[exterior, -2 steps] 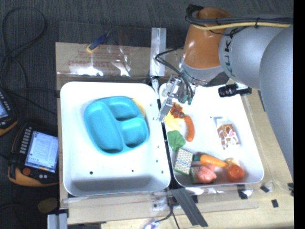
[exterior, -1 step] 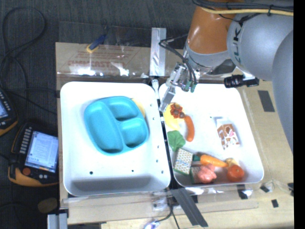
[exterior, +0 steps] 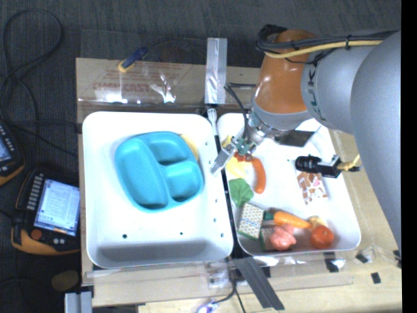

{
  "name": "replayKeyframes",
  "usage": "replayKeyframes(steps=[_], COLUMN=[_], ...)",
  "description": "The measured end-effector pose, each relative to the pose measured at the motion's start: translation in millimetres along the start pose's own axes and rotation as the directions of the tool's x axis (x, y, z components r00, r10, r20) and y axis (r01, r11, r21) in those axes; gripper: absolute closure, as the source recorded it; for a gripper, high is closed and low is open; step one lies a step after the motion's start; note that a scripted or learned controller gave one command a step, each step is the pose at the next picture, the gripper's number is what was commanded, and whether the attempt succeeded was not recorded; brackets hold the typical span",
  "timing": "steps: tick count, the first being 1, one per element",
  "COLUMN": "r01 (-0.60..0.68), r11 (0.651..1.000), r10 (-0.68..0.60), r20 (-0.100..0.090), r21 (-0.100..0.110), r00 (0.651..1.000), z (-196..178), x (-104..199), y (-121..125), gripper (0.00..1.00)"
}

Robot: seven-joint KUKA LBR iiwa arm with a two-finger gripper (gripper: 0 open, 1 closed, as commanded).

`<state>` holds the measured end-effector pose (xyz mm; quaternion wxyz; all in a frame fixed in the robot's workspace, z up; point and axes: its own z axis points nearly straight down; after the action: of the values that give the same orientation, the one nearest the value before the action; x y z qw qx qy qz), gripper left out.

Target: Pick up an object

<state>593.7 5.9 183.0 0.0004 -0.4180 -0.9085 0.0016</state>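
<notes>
Reaching in from your right, the arm (exterior: 339, 77) hangs its gripper (exterior: 233, 150) low over the near-left part of the right bin (exterior: 348, 204), close to the wall it shares with the left bin (exterior: 98, 233); one pale finger (exterior: 220, 162) slants down and left toward that wall; whether the fingers are spread or closed you cannot tell, and nothing is visibly caught between them, so count no object as held.

The likeliest targets lie just below the fingers: an orange sausage-shaped toy (exterior: 259, 175), a yellow piece (exterior: 236, 169) beside it, and a green leaf-shaped piece (exterior: 241, 191) a little nearer the camera; further along the same bin you see a small printed box (exterior: 251, 222), a carrot (exterior: 291, 220), a pink lump (exterior: 281, 239), a tomato (exterior: 322, 236), a black tool (exterior: 318, 165) and a patterned packet (exterior: 313, 186); the left bin bears a blue divided tray (exterior: 158, 169).

Judge this as the approach step, with the grasp itself not yet made; the next move calls for settling the fingers squarely around one toy, well off the bin wall, closing firmly, then lifting straight up; the crowding of the yellow and orange pieces may spoil a clean grip.
</notes>
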Motion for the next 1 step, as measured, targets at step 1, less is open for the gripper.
replayKeyframes(steps=[1], r01=[-0.095], r11=[0.995], r10=[0.095], r20=[0.0], r21=[-0.002], r00=[0.995], z=[-0.5], x=[-19.6], y=[-34.6], gripper=[0.0])
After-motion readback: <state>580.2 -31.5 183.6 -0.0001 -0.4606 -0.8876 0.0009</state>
